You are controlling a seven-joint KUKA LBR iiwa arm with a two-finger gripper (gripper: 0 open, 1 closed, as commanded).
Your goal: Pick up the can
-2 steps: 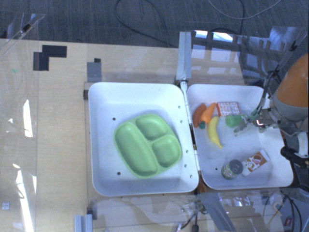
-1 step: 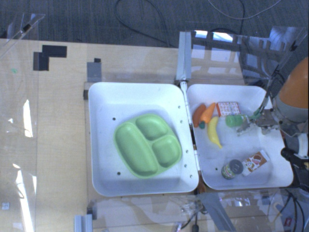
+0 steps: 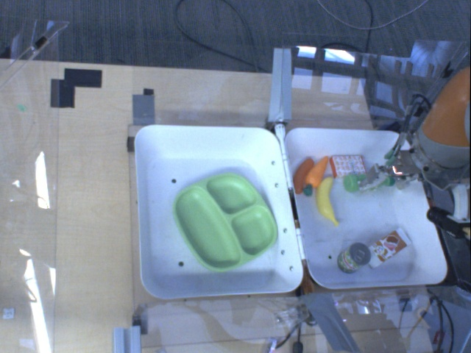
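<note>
The can point(image 3: 355, 257) is a small silver tin standing upright near the front of the right bin point(image 3: 427, 271), its round lid facing up. My gripper point(image 3: 373, 180) hangs over the back of that same bin, well behind the can and slightly to its right, with its tip close to a small green object point(image 3: 352, 184). The grey arm with its orange band point(image 3: 450, 116) comes in from the right edge.
A brown-and-white carton point(image 3: 388, 246) lies right beside the can. A yellow banana point(image 3: 326, 200), an orange carrot point(image 3: 309, 173) and a red-and-white box point(image 3: 347, 165) sit at the bin's back left. The left bin point(image 3: 154, 197) holds a green divided plate point(image 3: 225, 220).
</note>
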